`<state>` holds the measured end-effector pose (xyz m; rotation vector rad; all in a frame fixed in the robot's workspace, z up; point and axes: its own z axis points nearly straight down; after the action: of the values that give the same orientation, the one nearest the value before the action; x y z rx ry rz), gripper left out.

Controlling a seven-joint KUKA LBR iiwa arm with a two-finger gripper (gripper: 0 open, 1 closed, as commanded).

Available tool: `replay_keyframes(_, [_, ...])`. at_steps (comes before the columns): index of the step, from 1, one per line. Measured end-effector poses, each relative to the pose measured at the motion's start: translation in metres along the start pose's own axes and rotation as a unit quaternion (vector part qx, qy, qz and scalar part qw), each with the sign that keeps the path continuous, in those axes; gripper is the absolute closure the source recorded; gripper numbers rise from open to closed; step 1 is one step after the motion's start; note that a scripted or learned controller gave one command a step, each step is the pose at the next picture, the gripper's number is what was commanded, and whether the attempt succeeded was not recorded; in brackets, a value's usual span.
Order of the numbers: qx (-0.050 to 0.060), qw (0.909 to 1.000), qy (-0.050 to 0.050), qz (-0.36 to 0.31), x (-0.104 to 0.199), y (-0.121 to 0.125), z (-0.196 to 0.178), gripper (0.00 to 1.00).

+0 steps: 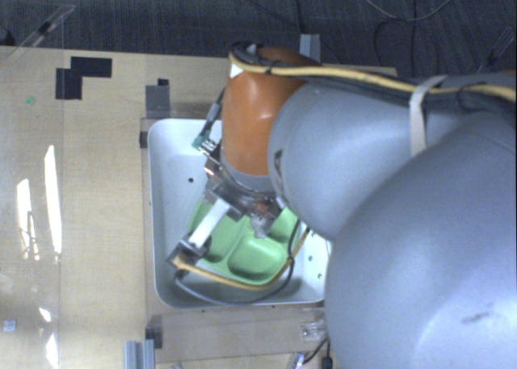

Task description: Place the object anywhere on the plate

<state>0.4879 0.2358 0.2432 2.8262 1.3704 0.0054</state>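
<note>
One white bin (pixel 166 198) is in sight, sitting on the wooden worktop (pixel 73 198). Far left: bare worktop, glare streaks, a couple of black markers near the top edge.

Bin next: left wall and front rim visible, a few small dark holes in the floor. Inside it lies a green plate (pixel 250 258), looks divided into compartments, only the lower-left part of it exposed. A yellowish cable loops along the plate's front edge.

Above the plate: the wrist with its orange band (pixel 246 117) comes down into the bin, and the claw (pixel 212 226) hangs below it right over the plate's left portion. A pale finger-like piece angles down-left toward the bin floor. Claw state: cannot tell — the wrist hardware and cable clutter block any clear look at the gap, so spread or pinched is unknown.

Object: cannot locate it. Nothing identifiable between the claw parts, nothing distinct lying on the exposed part of the plate. Could be hidden under the wrist.

Right side: big grey arm body (pixel 404 222) covers most of the bin and the area beyond it.

Progress, judged: claw is positioned at the plate, so likely at or near the placing step. Whether the object is carried, already dropped on the plate, or missed entirely is not confirmable. Placement not verified.
</note>
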Motion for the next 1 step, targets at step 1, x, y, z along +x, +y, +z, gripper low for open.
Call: replay_keyframes(1, [0.000, 0.9994, 0.002, -0.035, -0.0080, 0.0082, 0.1478, 0.00])
